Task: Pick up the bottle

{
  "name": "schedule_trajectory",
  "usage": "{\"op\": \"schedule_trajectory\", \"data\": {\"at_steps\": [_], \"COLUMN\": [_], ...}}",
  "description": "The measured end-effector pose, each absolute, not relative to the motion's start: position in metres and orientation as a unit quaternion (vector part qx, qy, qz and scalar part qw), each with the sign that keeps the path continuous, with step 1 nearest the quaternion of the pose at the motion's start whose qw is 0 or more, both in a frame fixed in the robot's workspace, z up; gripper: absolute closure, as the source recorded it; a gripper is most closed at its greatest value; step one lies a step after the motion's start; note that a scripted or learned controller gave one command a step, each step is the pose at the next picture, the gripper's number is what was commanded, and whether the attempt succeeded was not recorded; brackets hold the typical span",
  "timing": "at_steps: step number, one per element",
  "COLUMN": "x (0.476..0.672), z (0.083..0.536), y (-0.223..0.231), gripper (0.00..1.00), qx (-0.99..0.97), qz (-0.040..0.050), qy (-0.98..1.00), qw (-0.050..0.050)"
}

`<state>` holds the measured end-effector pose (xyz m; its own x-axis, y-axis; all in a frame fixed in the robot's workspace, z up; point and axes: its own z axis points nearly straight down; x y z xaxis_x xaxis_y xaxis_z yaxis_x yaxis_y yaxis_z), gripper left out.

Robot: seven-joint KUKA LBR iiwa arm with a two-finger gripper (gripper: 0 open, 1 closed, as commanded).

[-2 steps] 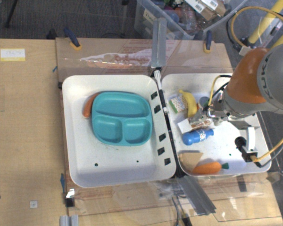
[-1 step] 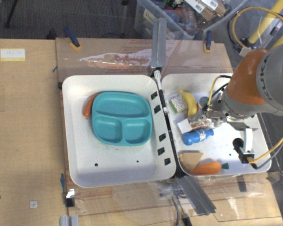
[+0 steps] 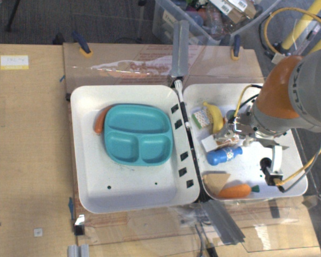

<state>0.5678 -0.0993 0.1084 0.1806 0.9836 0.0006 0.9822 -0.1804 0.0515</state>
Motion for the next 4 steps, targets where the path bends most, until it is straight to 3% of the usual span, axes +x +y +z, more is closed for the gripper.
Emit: {"op": "schedule_trajectory", "data": {"at_steps": [2, 3, 4], "x": [0.567, 0.543, 0.549], "z": [0.108, 0.109, 0.109], "y": [-0.102, -0.095, -0.096], "gripper": [0.00, 0.00, 0.00], "qx": [0.759, 0.768, 0.754], "qz": [0.0186, 0.0223, 0.0211], "qy": [0.650, 0.640, 0.656], "qw": [0.020, 0.025, 0.024]}}
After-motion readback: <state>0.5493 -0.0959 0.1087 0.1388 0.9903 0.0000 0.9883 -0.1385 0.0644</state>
